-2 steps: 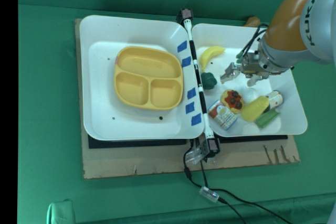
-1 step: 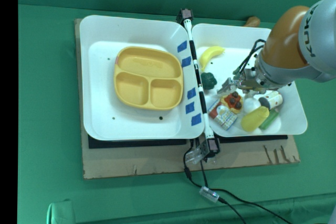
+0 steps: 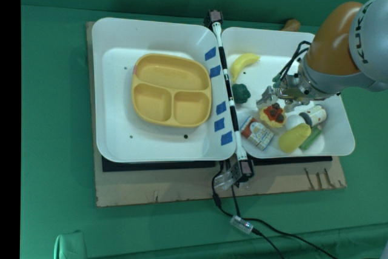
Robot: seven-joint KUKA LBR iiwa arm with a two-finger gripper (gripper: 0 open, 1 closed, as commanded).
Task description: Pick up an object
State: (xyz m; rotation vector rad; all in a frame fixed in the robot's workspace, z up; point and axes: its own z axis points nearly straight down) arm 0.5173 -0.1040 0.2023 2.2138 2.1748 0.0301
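My gripper (image 3: 274,97) hangs over the right bin (image 3: 267,42), just above a small pastry with red berries (image 3: 273,114). Nothing is visibly held. Around it lie a yellow banana (image 3: 244,62) at the back, a dark green lump (image 3: 240,93) near the divider, a red-and-white carton (image 3: 257,133), a yellow lemon-like piece (image 3: 294,137), a green stick (image 3: 311,139) and a white cup-like item (image 3: 315,114). The arm's wrist hides part of the bin's right side.
The left bin (image 3: 115,45) holds a yellow divided tray (image 3: 171,90). A divider bar with blue tape marks (image 3: 221,94) runs between the bins. Cables (image 3: 254,230) trail off the bench's front edge.
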